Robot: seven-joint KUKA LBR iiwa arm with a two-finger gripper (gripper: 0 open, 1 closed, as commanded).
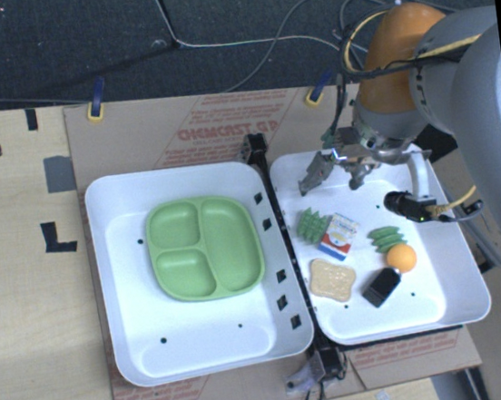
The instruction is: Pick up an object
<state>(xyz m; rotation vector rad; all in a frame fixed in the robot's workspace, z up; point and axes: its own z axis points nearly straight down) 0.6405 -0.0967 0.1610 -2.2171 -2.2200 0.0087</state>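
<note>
My gripper [335,177] hangs over the back of the right bin [447,301], its two fingers spread apart with nothing between them. Below it in that bin lie a green leafy toy [312,226], a small white, red and blue packet [337,237], a slice of toast [332,280], a black block [382,286], an orange ball [402,259] and a green pea pod [385,237]. The gripper is above and behind the leafy toy, apart from all of them.
The left bin [142,346] holds a green divided plate [206,248]. A black divider with clips [277,228] runs between the bins. Cables trail behind the bench, and a black fitting [407,204] on the arm sits over the right bin's right side.
</note>
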